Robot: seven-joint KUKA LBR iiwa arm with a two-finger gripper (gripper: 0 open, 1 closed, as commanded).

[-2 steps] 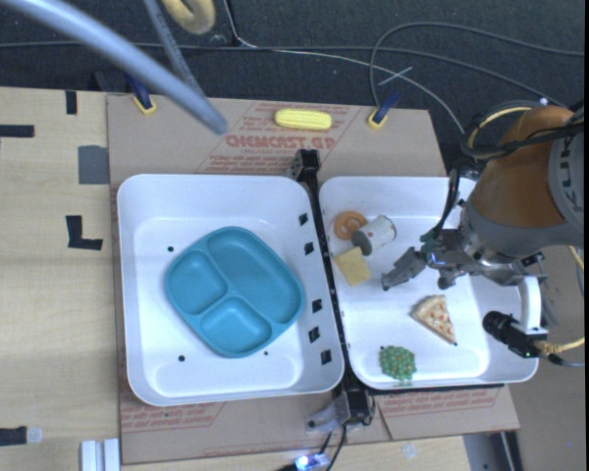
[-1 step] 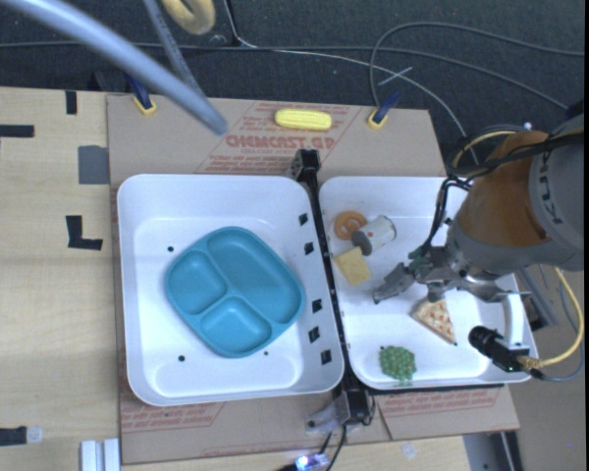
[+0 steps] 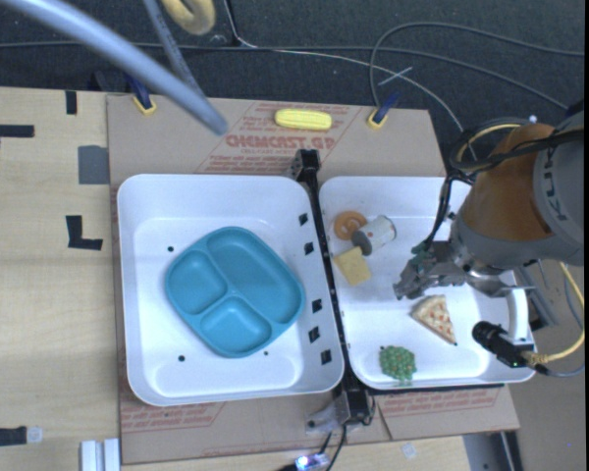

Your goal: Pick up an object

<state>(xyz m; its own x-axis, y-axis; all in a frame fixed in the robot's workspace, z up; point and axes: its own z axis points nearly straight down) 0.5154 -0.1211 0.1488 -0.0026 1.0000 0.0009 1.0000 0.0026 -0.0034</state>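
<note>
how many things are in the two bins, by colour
blue: 1, divided plate in the left bin
orange: 1, round piece in the right bin
white: 1, small cylinder
yellow: 1, cheese-like block
tan: 1, pizza slice
green: 1, bumpy lump
total: 6

We read one printed marking: red lettering on the cardboard sheet beneath the bins, behind the left bin. It appears to read "CHEMCAST GP", though the last characters are unclear. A smaller red line below it is too small to read
</note>
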